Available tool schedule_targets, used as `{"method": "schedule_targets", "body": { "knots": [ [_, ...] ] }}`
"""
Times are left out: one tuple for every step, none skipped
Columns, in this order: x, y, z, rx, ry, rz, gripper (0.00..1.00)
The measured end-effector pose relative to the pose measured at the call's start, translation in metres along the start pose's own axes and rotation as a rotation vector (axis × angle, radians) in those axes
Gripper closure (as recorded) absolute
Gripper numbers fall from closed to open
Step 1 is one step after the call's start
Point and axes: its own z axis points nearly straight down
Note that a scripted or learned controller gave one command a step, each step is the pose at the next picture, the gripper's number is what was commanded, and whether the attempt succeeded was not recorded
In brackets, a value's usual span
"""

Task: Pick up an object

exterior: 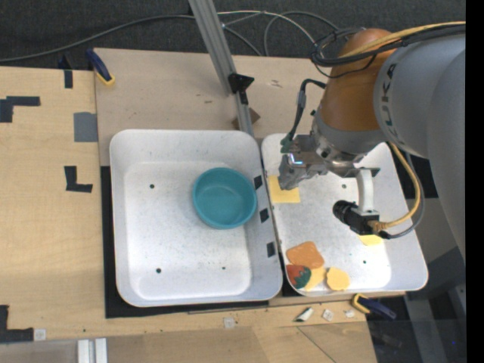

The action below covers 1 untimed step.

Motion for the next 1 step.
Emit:
{"method": "schedule_targets", "body": {
  "knots": [
    [0.0629, -0.0063, 0.0013, 0.0, 0.001, -0.002, 1.0]
  ]
}}
